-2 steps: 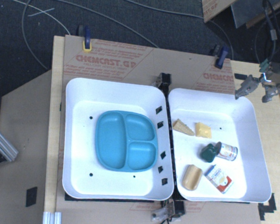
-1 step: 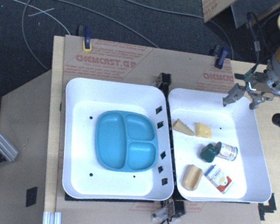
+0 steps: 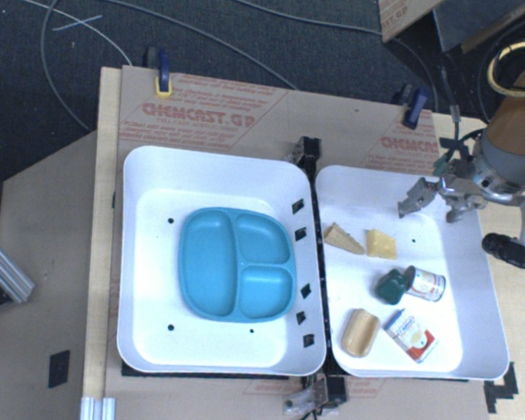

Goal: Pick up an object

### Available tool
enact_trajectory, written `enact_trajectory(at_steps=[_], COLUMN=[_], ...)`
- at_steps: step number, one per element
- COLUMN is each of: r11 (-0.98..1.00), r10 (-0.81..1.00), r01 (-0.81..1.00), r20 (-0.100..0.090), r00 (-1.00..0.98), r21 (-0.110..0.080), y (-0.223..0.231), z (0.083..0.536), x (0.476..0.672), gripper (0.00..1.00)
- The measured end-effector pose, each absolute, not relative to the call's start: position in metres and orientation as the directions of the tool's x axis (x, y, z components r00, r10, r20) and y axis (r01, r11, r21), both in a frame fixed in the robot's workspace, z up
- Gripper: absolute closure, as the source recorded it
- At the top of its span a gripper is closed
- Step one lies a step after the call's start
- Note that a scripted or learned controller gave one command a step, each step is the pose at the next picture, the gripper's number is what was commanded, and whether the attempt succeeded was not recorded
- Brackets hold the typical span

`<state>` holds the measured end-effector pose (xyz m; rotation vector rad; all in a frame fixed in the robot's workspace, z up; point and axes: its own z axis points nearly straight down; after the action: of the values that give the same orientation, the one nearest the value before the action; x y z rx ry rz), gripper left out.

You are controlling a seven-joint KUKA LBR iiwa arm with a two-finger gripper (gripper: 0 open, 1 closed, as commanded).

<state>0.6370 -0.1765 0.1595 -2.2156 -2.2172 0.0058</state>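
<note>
Legible markings: board only

The board (image 3: 217,106) under the bins carries red print reading "CHEMCAST GP" behind the left bin (image 3: 138,238), repeated partly behind the right bin (image 3: 477,302). Labels on the can (image 3: 425,285) and the packet (image 3: 411,336) are too small to read.

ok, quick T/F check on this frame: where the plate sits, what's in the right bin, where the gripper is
1. The blue divided plate lies in the left bin. True.
2. The right bin holds two yellow wedges. True.
3. The gripper hangs over the plate. False: it is over the right bin's far end.
4. The small can stands upright. False: it lies on its side by the dark green object.
5. The tan object lies at the right bin's near side. True.
</note>
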Motion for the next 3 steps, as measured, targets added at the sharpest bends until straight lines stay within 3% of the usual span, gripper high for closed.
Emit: enact_trajectory(at_steps=[1, 2, 3], r11=[-0.001, 0.001, -0.001], r10=[1.0, 1.0, 1.0], r01=[1.0, 1.0, 1.0], r20=[0.002, 0.0, -0.002], r00=[0.001, -0.001, 0.001], r21=[-0.007, 0.002, 0.006], y=[-0.183, -0.183, -0.187], z=[0.108, 0.124, 0.177], x=[0.628, 0.631, 0.623], gripper=[0.0, 1.0, 1.0])
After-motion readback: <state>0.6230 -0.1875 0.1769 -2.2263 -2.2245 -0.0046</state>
